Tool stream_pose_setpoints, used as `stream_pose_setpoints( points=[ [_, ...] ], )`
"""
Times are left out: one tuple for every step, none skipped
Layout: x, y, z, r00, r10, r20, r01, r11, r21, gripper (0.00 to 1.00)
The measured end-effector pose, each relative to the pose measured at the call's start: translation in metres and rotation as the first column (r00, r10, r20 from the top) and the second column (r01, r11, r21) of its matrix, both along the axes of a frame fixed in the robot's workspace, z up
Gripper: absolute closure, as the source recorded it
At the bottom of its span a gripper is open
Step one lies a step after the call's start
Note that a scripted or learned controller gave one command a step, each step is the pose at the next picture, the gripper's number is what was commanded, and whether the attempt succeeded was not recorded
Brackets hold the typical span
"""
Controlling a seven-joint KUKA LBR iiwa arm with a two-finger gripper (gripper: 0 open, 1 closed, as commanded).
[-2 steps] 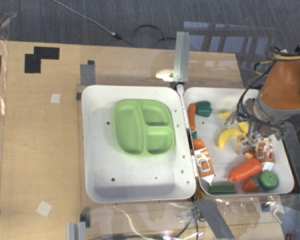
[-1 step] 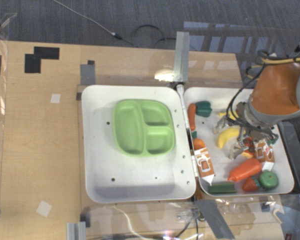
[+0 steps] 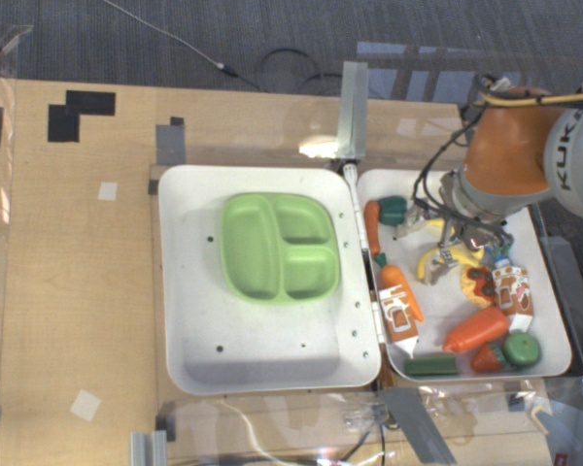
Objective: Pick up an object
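Wooden bench (image 3: 78,289), two white bins. Left bin (image 3: 189,357) has a green divided plate (image 3: 277,248). The gripper (image 3: 463,244) hangs over the right bin (image 3: 554,343) just above a yellow banana (image 3: 429,263); grip state, can't tell. Carrot (image 3: 476,328) sits near-right.

the scene is evenly and brightly lit from above. a small glare spot sits on the bench (image 3: 316,148) just behind the left bin (image 3: 189,357), whose near wall carries a soft grey shadow. detail is slightly soft overall, and clear panels along the front edge show faint reflections.
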State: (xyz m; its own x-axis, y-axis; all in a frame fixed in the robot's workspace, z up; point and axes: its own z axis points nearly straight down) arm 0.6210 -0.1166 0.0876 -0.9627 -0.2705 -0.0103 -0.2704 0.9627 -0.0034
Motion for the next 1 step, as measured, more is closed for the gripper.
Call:
stream_pose_setpoints(
  points=[
    [-0.0004,-0.0017,0.0000,1.000,0.000,0.001,0.000,1.000,0.001,0.00]
  ],
)
